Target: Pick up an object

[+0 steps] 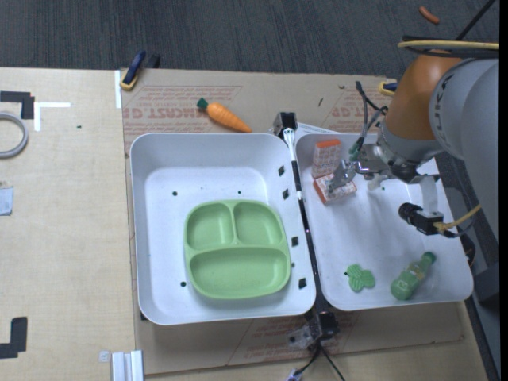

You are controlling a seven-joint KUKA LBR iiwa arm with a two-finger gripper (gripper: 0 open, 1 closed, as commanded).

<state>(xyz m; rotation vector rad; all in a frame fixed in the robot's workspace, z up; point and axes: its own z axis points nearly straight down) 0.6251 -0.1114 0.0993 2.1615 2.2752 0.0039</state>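
Green bottle (412,276): lies tilted in the right bin (381,236), at its 5 o'clock corner.
Green leaf toy (360,277): just at the bottle's 9 o'clock.
Green divided plate (236,248): in the left bin (159,213).
Pincer (346,178): low in the right bin's far part; whether it is open or closed, I cannot tell.
Red-and-white box (326,167): touching the pincer at its 10 o'clock.
Carrot (225,115): on the table (63,236), beyond the left bin.
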